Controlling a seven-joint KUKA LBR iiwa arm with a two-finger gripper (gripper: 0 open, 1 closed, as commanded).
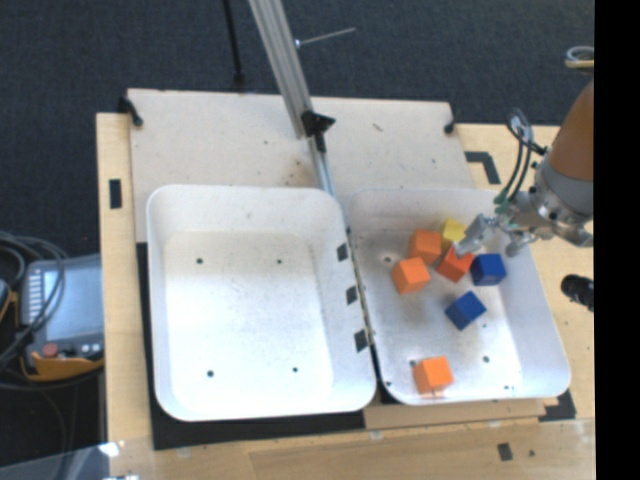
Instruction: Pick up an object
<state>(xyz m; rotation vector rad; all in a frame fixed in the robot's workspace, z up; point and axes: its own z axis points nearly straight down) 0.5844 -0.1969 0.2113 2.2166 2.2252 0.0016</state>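
Dark grey carpet floor [420, 38]; wooden bench [300, 458]; aluminium pole [280, 48]; cables [20, 258] left.

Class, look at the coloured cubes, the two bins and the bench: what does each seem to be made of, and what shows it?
Cubes, such as the blue cube: probably painted wood or plastic; flat matte colour, crisp edges. It's hard to tell which.
Bins, such as the left bin: likely moulded white plastic; rounded corners, smooth surface, dark speckled scuffs.
Bench: seemingly pale wood or plywood; tan, dull finish.

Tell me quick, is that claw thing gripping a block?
Tool: cannot be told; it sits low over the red block in the right bin.
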